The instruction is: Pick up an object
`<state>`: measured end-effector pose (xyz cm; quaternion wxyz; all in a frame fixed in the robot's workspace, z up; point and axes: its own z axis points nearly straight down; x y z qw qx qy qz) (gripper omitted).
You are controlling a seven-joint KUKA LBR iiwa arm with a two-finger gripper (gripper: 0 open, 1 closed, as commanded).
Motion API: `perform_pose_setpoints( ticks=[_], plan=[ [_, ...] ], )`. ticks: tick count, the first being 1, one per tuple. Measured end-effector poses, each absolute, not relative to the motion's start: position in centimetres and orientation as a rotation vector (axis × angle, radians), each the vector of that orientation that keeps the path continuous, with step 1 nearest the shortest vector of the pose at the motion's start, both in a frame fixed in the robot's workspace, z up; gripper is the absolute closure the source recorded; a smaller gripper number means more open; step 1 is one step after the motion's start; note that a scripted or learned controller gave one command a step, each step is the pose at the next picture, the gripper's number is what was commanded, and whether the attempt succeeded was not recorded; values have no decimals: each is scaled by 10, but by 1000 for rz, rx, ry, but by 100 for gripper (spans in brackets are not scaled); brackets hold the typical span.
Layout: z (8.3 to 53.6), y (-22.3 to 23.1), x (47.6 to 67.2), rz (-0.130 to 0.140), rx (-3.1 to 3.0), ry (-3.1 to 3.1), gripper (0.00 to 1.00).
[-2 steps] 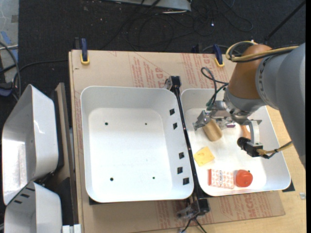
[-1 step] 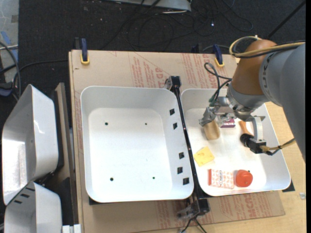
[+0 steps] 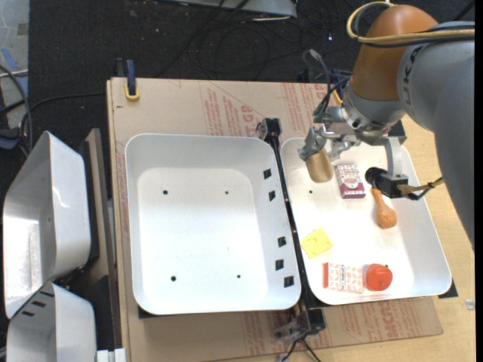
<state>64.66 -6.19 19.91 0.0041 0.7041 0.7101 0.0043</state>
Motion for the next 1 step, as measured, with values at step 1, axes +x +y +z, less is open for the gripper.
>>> perform_pose_setpoints(
  ticks=[1],
  plan=[
    [198, 61, 610, 4, 2209, 2241, 100]
  ],
)
